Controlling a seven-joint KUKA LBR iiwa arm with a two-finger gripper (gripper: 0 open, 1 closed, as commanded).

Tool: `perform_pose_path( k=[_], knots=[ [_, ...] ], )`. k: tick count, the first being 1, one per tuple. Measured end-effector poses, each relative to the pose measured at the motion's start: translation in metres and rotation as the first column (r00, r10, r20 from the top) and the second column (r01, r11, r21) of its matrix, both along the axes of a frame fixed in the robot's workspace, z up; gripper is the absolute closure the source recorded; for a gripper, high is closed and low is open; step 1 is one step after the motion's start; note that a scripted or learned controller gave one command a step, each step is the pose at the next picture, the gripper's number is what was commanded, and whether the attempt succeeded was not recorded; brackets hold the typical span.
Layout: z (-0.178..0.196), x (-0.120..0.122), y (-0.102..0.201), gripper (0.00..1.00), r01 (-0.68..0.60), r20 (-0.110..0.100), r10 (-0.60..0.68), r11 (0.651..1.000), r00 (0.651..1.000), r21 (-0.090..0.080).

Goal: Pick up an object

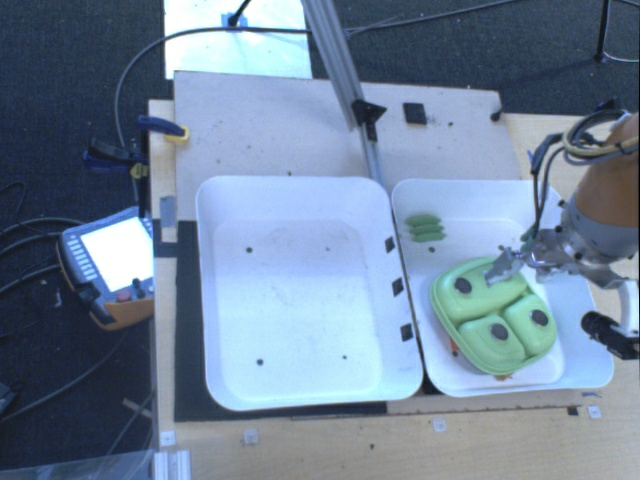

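We see the gripper low over the right bin, at the upper edge of a light green tray with three lobes, which lies just below and left of it. Whether it is clamped we cannot tell. A small green ridged piece lies further left; beyond, the left bin.

A handheld screen with a bright white display and an orange bottom lies on the dark carpet to the left of the bench, with black cables curling near it. A blue clamp with a yellow tip grips the left edge of the pale board (the board sits behind the bins). A slim grey pole slants down across the board, and a small black block lies close by.
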State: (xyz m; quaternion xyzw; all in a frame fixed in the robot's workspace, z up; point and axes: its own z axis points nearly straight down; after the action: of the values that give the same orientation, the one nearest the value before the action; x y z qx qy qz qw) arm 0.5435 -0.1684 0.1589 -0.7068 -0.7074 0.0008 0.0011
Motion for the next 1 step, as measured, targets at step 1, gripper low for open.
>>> perform_pose_path(
  k=[1],
  knots=[
    [-0.0314, 0.0057, -0.0011, 0.0, 0.0, 0.031, 0.0, 1.0, 1.0, -0.01]
  ],
)
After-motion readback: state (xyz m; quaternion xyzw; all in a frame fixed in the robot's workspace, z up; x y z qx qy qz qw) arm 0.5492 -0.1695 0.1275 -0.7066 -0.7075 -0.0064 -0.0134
